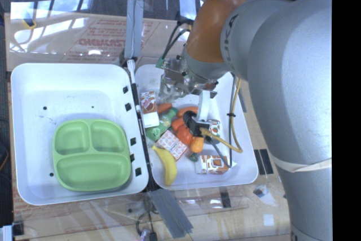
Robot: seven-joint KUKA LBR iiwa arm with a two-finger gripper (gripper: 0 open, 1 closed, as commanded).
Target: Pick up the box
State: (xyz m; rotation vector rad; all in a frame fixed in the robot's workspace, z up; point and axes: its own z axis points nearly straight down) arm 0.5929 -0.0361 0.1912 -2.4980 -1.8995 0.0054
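Several small boxes lie in the right bin (243, 169). A red and white box (148, 101) sits at the bin's left wall, and a checked red box (172, 145) rests beside the banana. An orange and white box (213, 164) lies near the front, and another box (211, 127) stands upright at the right. My gripper (168, 87) hangs low over the back left of the pile, just right of the red and white box and above the orange and green toys. Nothing is visibly held in it.
A banana (165, 164), orange toy vegetables (184, 131) and green pieces (155, 132) crowd the middle of the right bin. The left bin (34, 93) holds a green divided plate (90, 154). The arm's bulk covers the right bin's back right.
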